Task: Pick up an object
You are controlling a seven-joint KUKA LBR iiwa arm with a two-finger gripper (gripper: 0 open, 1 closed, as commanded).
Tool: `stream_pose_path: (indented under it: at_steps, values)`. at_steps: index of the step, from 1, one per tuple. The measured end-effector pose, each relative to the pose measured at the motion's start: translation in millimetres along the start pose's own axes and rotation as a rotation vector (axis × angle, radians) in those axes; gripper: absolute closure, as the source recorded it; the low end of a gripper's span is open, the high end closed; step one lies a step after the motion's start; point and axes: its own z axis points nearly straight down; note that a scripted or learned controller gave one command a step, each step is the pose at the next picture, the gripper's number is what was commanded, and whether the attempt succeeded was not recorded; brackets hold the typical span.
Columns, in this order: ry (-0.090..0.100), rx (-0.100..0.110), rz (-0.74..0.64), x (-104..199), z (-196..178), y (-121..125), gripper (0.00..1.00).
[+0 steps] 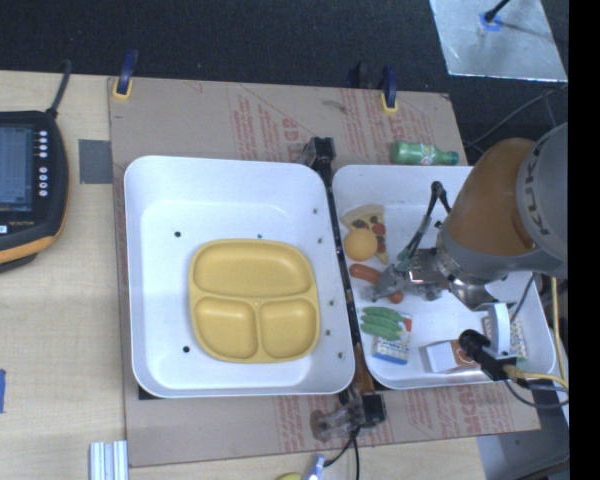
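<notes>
Where your gripper (388,286) hangs in the right bin (420,376), a sausage (364,272) lies just beside it; fingers' state unclear.

Wooden bench (40,368), cardboard sheet (280,118), two white bins (150,268), pendant (15,193)

End effector (392,280): finger state unreadable, tips lost against clutter in the right bin (405,373). Grey object (385,292) at its tip too blurred to name. Arm's orange band (490,200) hides the bin's rear right corner and floor behind the end effector. Small white packet (391,349) below it: label too small to read. White box (439,356) to its lower right partly covered by wrist cabling. Handheld pendant (15,193), well apart, cut by the frame's edge.
</notes>
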Motion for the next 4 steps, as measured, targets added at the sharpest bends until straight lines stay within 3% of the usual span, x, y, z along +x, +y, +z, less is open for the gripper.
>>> stream_pose_path:
  at_steps: [1,2,3,4]
  values:
    - [0.0,-0.001,0.0,-0.9,-0.3,-14.3,0.0]
    - [0.0,-0.002,0.0,7.0,-0.3,-48.3,0.0]
    - [0.0,-0.002,-0.001,5.4,-0.5,-20.2,0.0]
    - [0.0,-0.003,0.002,0.1,-1.0,27.9,0.0]
